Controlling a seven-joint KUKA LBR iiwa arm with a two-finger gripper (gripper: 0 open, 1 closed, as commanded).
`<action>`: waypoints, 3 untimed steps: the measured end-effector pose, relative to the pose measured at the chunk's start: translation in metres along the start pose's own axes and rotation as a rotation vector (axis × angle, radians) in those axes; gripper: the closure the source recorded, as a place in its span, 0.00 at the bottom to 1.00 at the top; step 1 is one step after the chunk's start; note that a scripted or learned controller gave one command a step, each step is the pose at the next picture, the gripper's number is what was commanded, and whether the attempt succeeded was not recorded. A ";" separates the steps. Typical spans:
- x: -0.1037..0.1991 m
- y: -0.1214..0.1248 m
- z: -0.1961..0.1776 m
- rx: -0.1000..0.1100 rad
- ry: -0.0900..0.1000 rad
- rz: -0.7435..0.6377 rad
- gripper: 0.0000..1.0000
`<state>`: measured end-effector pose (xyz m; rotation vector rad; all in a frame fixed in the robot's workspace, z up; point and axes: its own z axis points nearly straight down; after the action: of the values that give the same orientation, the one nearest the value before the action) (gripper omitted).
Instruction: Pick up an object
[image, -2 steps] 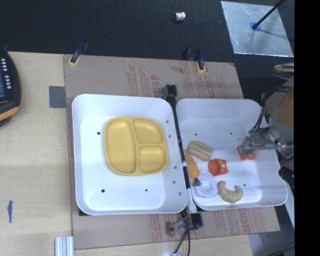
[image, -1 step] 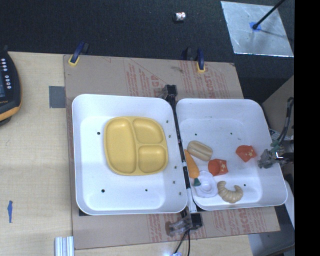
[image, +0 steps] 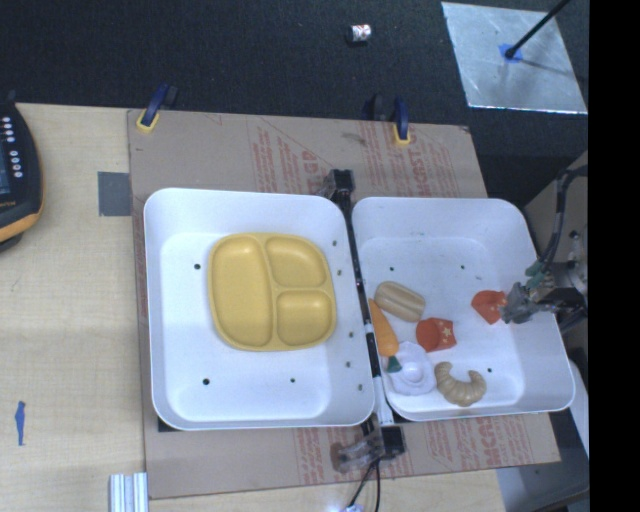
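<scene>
Nearest the camera, a croissant (image: 461, 385) is lying in the right bin (image: 500, 222) beside a white cup (image: 413, 374). At the bin's right wall, the hand (image: 512, 308) is touching a red piece (image: 488, 305); whether it is gripping is unclear.

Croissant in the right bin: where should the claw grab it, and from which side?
Grip the croissant across its thick middle, coming straight down. It lies flat as a curved arc near the right bin's front wall, with a white piece close on its left, so side approaches look crowded.
</scene>
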<state>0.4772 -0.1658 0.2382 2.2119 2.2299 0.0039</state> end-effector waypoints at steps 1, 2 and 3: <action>-0.002 -0.001 0.002 0.005 0.000 0.004 0.00; -0.049 0.052 0.057 0.003 -0.005 0.004 0.00; -0.047 0.073 0.146 -0.001 -0.004 0.001 0.00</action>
<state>0.5510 -0.2118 0.0920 2.2106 2.2271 0.0005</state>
